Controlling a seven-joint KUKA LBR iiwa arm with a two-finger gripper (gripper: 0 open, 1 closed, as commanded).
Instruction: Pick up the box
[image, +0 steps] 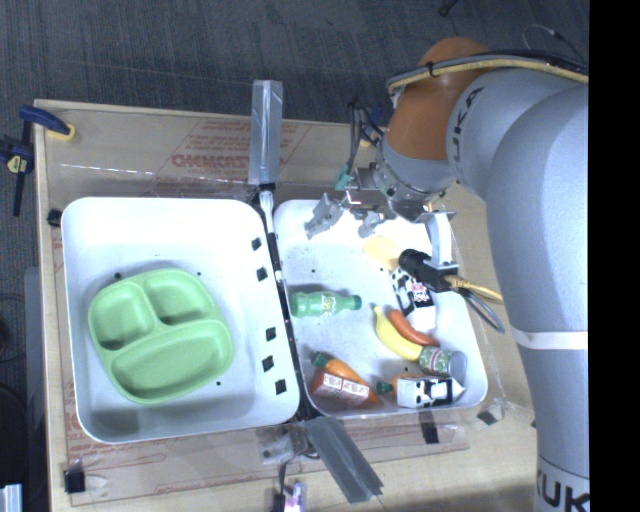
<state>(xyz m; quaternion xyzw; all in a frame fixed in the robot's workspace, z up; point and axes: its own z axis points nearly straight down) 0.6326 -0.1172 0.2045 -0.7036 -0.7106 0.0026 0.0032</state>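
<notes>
We see the claw (345, 205) hovering over the upper part of the right white bin (300, 235), fingers spread, gripping nothing. The black-and-white carton box (428, 391) lies untouched at lower right; the pick remains ahead.

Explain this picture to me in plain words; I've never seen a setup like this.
This is one camera fixed above a workbench, looking down at a slant. The big grey machine with the orange band is a robot arm reaching in from the right. At its tip is a gripper, a two-finger claw, hovering over the far end of the right bin. Nothing can be seen between its fingers.

Two shallow white bins sit side by side. The left bin holds a green divided plate. The right bin holds small groceries: a green bottle, a banana, an orange packet, a black-and-white box and a few other items under the arm. Its job is to pick up the box, which lies untouched.
</notes>
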